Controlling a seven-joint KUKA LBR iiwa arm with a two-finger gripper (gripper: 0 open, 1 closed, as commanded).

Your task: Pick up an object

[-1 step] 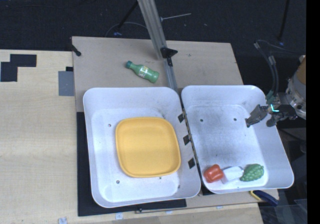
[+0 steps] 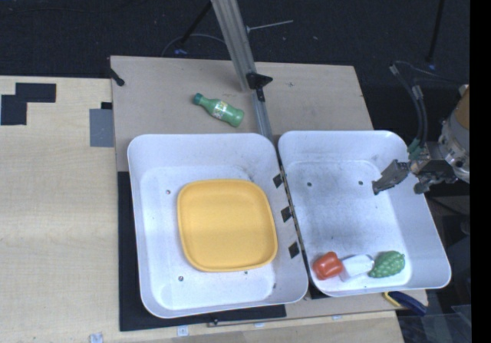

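- White plastic, the right bin (image 2: pixel 360 151) holds three small things bunched at its 6 o'clock edge — a red pepper (image 2: pixel 327 265), a white piece (image 2: pixel 356 265) and a green leafy toy (image 2: pixel 387 264).
- The gripper (image 2: pixel 405 178) hangs at the bin's 3 o'clock rim, fingers spread and empty.
- Best bet — travel toward 6 o'clock, centre over the pepper, which sits clearest of the wall, then descend straight.
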